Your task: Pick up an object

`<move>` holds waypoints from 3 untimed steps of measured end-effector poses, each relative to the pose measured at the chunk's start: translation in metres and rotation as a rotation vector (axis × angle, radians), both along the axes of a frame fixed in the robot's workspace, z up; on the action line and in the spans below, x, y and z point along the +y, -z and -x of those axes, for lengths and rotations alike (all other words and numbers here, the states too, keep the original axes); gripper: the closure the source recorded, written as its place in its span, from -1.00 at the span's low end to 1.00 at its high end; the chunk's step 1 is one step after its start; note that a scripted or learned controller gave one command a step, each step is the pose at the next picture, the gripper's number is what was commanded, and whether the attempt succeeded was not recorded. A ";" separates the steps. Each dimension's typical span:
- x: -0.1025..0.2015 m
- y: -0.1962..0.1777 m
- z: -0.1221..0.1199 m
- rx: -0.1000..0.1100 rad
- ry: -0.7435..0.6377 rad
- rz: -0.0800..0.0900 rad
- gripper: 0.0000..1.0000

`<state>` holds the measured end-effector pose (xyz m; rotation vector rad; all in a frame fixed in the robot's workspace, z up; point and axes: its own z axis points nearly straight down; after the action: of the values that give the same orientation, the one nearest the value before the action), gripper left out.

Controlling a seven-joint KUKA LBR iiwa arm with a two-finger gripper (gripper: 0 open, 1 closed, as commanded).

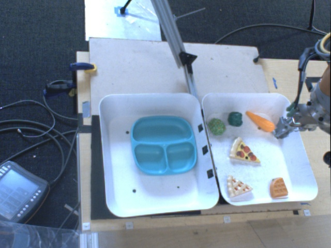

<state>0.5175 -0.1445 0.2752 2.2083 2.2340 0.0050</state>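
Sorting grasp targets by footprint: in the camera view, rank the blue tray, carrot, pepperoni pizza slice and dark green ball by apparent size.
1. blue tray
2. pepperoni pizza slice
3. carrot, close to the slice, so unsure
4. dark green ball

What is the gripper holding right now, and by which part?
Nothing visibly. The gripper sits at the right bin's right side, just right of the carrot, with nothing seen between its fingers.
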 end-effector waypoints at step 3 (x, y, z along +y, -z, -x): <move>0.157 0.037 -0.003 0.003 0.001 0.000 1.00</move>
<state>0.5203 0.0128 0.2379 2.2107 2.2346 0.0019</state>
